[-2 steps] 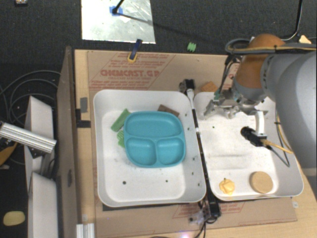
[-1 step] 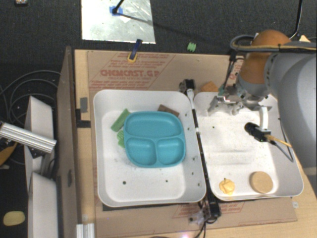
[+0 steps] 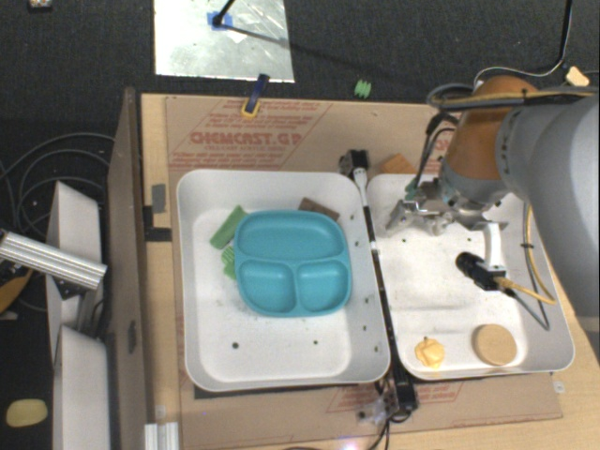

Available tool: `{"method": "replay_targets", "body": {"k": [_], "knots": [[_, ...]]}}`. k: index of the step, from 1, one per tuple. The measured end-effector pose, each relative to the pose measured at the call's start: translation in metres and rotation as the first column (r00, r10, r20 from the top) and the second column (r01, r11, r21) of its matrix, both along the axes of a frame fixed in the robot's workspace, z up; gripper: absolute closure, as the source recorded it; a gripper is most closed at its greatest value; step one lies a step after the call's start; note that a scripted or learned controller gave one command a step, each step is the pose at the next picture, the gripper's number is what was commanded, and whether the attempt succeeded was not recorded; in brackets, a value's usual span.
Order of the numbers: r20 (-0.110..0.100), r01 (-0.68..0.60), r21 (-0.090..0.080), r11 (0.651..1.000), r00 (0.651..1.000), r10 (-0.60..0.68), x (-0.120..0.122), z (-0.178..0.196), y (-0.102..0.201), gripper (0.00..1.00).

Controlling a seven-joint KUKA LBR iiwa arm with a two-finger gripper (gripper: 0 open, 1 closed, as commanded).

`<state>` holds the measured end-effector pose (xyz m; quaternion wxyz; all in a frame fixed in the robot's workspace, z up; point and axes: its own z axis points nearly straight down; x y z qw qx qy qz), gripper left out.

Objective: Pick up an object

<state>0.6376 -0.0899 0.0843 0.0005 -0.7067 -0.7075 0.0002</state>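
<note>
My gripper (image 3: pixel 419 216) hangs over the far end of the right bin (image 3: pixel 422 289), near its left wall; from this angle I cannot tell whether it is spread or closed. At the bin's near end lie a small yellow piece (image 3: pixel 429 352) and a round tan disc (image 3: pixel 494 343), well apart from me. The left bin (image 3: pixel 272 345) holds a blue divided plate (image 3: pixel 291 261), green pieces (image 3: pixel 226 228) and a brown block (image 3: pixel 319 208).

Smooth blue plastic tray (image 3: pixel 291 261); matt white plastic left bin (image 3: pixel 281 347), right bin (image 3: pixel 422 293); brown cardboard (image 3: pixel 246 135) beneath; shiny metal sheet (image 3: pixel 225 28).
</note>
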Motion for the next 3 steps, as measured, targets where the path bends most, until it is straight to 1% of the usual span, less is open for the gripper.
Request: {"method": "replay_targets", "body": {"k": [1, 2, 3], "knots": [[0.007, 0.001, -0.002, 1.000, 1.000, -0.001, 0.033, 0.001, -0.034, 0.00], [-0.001, 0.000, 0.000, 1.000, 1.000, 0.000, -0.005, 0.000, -0.010, 0.00], [0.008, -0.002, -0.002, 1.000, 1.000, 0.002, 0.033, 0.001, -0.036, 0.00]]}}
